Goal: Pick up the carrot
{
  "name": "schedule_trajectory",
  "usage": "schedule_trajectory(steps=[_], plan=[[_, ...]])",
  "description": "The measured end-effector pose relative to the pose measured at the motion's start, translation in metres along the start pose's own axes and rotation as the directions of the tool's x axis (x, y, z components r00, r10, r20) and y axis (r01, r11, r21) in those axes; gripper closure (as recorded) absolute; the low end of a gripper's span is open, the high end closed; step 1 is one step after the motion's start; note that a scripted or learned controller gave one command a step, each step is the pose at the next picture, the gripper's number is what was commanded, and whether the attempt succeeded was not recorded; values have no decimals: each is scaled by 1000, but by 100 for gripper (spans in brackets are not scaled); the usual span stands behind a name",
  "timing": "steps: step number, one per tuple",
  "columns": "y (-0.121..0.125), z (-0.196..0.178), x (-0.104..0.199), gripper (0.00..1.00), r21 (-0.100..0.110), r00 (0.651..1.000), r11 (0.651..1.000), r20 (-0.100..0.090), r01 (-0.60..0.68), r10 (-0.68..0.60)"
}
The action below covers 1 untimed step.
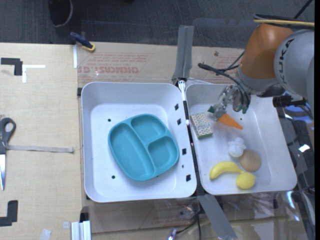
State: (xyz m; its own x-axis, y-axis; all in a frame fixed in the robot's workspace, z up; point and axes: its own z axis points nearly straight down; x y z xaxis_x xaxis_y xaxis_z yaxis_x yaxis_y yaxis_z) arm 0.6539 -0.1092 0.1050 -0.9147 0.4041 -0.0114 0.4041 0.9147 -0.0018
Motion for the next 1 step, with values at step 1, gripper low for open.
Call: schedule_trajectory(steps=[1], plan=[[63,-89,49,100,-1,978,978,-8,-208,208]])
